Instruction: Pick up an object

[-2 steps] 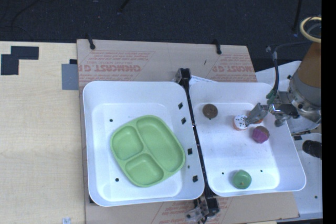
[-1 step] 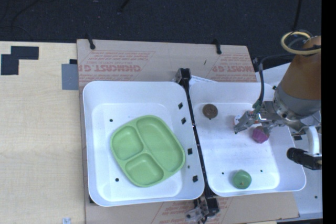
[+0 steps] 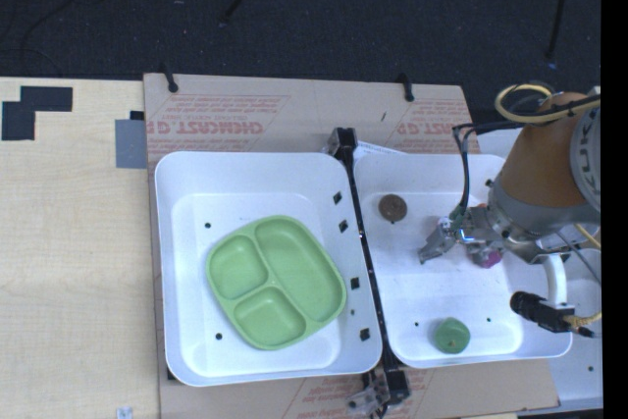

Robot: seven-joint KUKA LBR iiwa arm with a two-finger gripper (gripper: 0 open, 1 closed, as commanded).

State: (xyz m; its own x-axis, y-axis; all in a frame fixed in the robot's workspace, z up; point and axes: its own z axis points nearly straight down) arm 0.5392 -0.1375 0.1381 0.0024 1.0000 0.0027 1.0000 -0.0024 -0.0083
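In the right bin (image 3: pixel 412 309) my gripper (image 3: pixel 436 243) hangs low over the middle of the floor, pointing left. A small brown round object (image 3: pixel 392 207) lies to its upper left, apart from it. A green round object (image 3: pixel 451 336) rests near the bin's front wall, well below the gripper. Just right of the gripper, a small magenta object (image 3: pixel 486 258) is partly hidden under the wrist. I see nothing held in the gripper.
The left bin (image 3: pixel 186 211) holds a light green divided plate (image 3: pixel 275 282) with three compartments. A black divider (image 3: pixel 358 250) runs between the two bins. The grey and orange arm (image 3: pixel 545 172) covers the right bin's right side.
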